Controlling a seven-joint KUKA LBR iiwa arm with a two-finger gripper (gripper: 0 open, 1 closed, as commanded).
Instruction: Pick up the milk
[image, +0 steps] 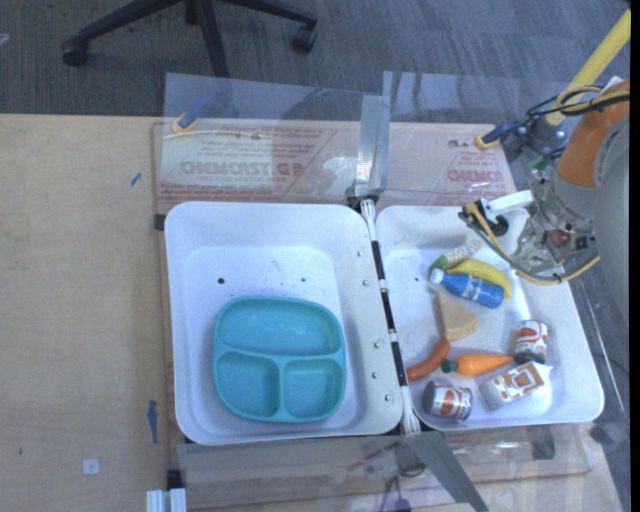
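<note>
**Milk lay at the near right corner of the right bin, with the gripper over the far right side.**

The milk carton (516, 385) lay on its side in the near right corner of the right bin (408, 262). Its long axis ran roughly left to right, and it sat straight toward the near edge from the gripper (535, 248), well apart from it. A can (447, 401) lay just to its left, a carrot (480, 364) and a sausage (428, 360) just behind, and a second can (531, 340) lay between carton and gripper. Farther back were a bread slice (458, 318), a blue bottle (472, 289) and a banana (490, 272). The gripper hung by the far right edge, and whether it was open or closed could not be told. The left bin (200, 250) held one teal divided plate (280, 358) toward its near edge.
</note>
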